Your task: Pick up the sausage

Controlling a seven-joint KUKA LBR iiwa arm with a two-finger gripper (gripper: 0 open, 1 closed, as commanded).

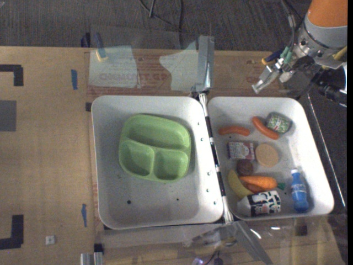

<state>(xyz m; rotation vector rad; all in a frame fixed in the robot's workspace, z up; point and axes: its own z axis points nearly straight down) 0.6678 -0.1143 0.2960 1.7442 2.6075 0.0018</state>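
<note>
Wooden tabletop (pixel 44 164) with two white bins, green divided tray (pixel 156 147) in left bin (pixel 110 203), sausage (pixel 234 130) lying at upper left of right bin (pixel 317 164) among toy foods, gripper (pixel 263 85) raised beyond bin's far rim, grip state indeterminable.

dark carpet floor (pixel 66 10) behind a wooden bench (pixel 44 164).

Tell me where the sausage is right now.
The sausage lies in the right bin, near its upper-left corner, just left of a second similar sausage and above the small pink carton.
</note>
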